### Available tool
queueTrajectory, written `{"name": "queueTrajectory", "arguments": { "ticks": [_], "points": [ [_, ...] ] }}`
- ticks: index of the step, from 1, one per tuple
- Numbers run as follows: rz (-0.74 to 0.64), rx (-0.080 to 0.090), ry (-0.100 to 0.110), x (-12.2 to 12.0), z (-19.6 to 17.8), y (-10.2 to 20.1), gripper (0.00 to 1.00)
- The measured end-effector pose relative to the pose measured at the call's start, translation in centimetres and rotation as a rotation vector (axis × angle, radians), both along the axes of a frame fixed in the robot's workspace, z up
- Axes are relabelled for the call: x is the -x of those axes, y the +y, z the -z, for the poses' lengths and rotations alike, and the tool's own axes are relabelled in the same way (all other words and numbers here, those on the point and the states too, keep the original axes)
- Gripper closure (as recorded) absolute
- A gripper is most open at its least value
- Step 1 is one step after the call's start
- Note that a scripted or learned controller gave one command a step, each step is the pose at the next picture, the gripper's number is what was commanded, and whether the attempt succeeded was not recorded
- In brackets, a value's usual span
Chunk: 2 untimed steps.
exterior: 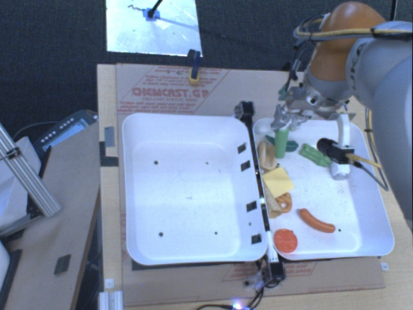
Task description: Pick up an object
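Two shallow white bins sit side by side on the desk (108,225), the left bin (187,192) touching the right bin (361,205) along a shared rim. All loose items lie in the right bin, most of them near its left wall. From far end to near end:

- a green cylinder (281,142), standing upright
- a teal piece (292,146) just beside the cylinder
- a green oblong item (314,154), lying tilted (its kind is hard to make out)
- a tan piece (266,154) against the left wall
- a yellow square slice (277,181)
- an orange-brown ring-shaped piece (281,204), partly under the slice
- a sausage (316,221), apart from the others on the bin floor
- a red disc (286,241) at the near left corner

The arm (381,57) reaches in from the right. Its gripper (284,124) is directly above the green cylinder and meets its top. I cannot tell whether the gripper is clamped on the cylinder or standing wide.
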State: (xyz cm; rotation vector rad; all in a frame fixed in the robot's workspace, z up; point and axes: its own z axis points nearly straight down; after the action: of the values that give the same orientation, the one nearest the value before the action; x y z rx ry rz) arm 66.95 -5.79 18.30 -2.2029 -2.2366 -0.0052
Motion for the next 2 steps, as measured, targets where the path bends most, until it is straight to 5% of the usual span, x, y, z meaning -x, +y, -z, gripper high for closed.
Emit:
{"name": "queueTrajectory", "arguments": {
  "ticks": [1, 2],
  "points": [
    [0.006, 0.003, -0.011, -0.1, -11.2, 3.9, 1.0],
    [0.007, 0.003, 0.002, 2.6, -9.2, 8.5, 1.0]
  ]
}}
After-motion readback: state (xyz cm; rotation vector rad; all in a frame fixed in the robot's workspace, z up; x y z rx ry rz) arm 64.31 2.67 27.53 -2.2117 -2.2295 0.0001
